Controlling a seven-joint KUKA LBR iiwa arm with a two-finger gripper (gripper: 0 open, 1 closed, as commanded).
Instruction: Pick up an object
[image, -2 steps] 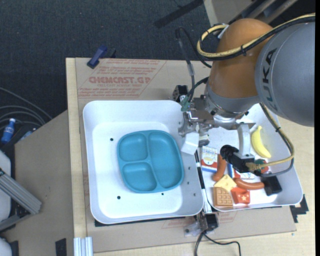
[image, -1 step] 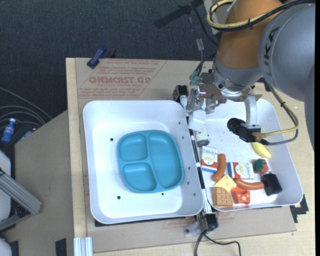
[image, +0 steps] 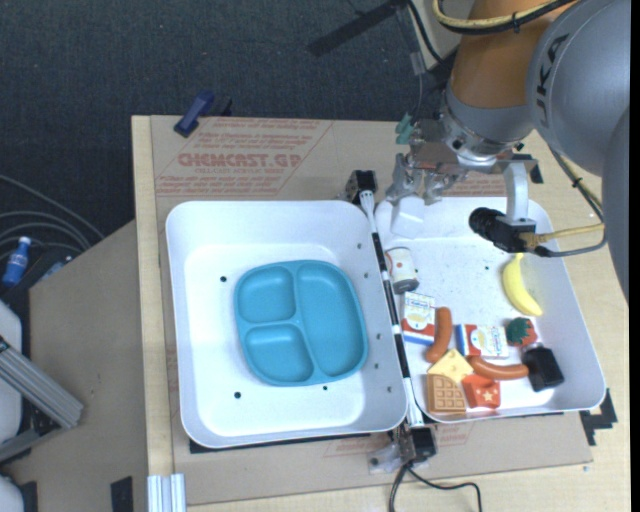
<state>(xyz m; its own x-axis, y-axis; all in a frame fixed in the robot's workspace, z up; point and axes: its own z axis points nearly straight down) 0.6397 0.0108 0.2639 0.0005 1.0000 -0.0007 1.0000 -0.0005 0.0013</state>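
the gripper (image: 415, 195) hangs over the right bin's (image: 578, 300) far left corner, fingers seemingly spread, pinching nothing. the banana (image: 521, 285) lies right of centre: light, smooth, curved; grasp across its middle.

Two shallow white bins are placed side by side on a tabletop (image: 270, 165) covered with brown board that carries red print. In the left bin (image: 190, 300) a blue divided plate (image: 299, 322) with three compartments is laid flat. A small blue clip (image: 193, 115) is seen at the far left corner of the board. Dark cables (image: 40, 215) are lying on the left, beside the tabletop, over dark carpet.
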